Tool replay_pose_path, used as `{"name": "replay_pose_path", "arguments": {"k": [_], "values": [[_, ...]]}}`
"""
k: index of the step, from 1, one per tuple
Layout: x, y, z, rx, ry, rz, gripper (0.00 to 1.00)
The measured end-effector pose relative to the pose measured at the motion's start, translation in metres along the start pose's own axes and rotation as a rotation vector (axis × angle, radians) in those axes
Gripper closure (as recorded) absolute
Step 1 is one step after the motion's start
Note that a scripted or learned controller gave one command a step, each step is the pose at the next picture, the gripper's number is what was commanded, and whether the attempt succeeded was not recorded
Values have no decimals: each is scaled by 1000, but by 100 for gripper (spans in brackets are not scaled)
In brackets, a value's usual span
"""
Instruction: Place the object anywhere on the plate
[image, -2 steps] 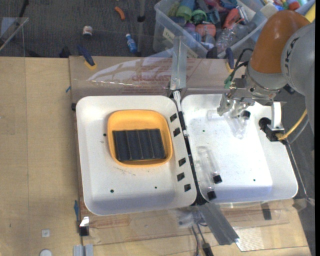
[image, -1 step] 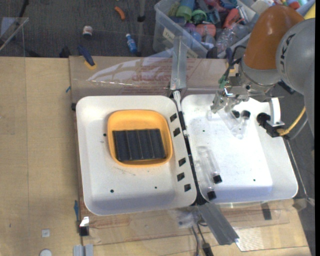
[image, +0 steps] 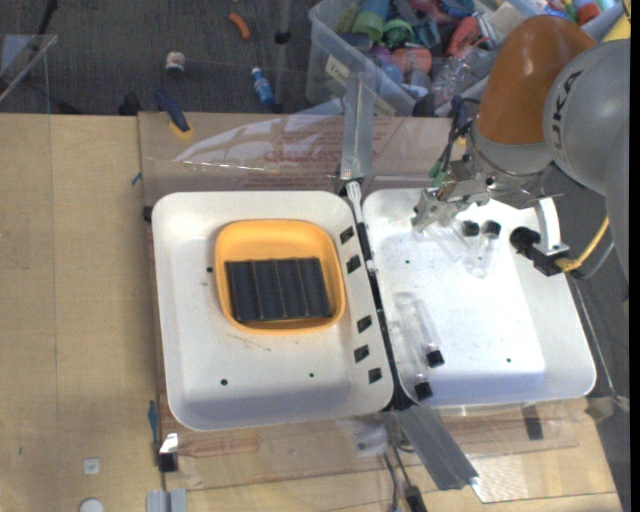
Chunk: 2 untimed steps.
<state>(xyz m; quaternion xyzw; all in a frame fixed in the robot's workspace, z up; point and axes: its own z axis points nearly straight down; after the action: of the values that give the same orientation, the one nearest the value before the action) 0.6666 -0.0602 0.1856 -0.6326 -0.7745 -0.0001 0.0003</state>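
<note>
We are hovering our gripper (image: 440, 205) over the right bin (image: 520, 340), seeking the object. The orange plate (image: 232, 240) is waiting in the left bin (image: 190, 330). Its grip we cannot tell.

Orange-yellow plate (image: 281, 238), rounded-square, lying flat in the left bin toward its far side. On the plate, a dark ribbed rectangular object (image: 278, 290), flat, covering most of the plate's floor, its long edge running left to right and its near edge close to the plate's near rim.
</note>
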Motion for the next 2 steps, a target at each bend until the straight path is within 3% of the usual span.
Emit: {"name": "replay_pose_path", "arguments": {"k": [2], "values": [[34, 7, 0, -1, 0, -276, 100]]}}
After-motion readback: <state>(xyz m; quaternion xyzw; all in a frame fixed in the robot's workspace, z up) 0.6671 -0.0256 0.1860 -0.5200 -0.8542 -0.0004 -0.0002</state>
